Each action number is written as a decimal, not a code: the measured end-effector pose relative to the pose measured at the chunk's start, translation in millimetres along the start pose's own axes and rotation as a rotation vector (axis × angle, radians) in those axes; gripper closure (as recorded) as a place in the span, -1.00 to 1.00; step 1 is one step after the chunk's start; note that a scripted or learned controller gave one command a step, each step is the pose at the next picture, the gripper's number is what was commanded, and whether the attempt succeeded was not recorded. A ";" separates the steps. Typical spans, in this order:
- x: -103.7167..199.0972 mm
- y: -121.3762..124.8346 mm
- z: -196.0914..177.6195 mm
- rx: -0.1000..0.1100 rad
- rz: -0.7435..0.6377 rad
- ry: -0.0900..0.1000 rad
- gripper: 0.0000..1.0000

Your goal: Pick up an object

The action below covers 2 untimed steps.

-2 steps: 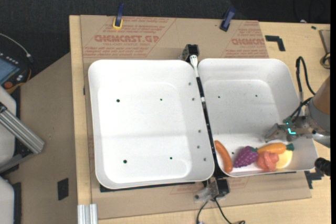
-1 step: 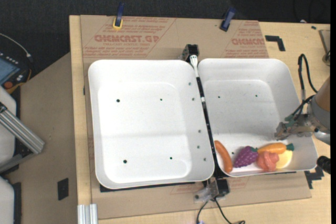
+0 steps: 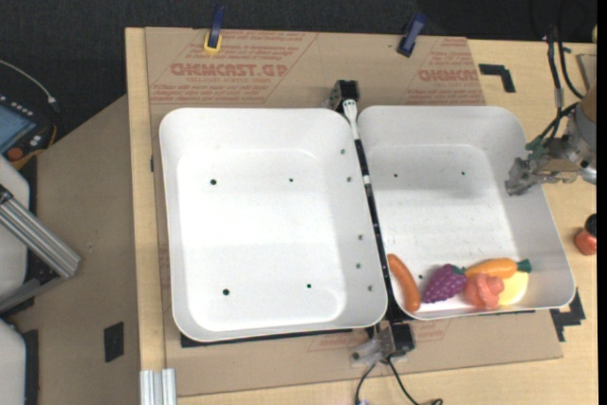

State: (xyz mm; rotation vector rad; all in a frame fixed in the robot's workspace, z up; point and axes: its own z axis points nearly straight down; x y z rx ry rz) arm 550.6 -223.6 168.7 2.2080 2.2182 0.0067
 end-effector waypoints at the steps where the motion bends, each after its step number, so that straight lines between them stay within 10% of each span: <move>1: 4.9 -73.4 -65.1 0.011 0.007 0.006 1.00; 2: 5.0 -70.6 -61.4 0.012 0.005 0.006 -1.00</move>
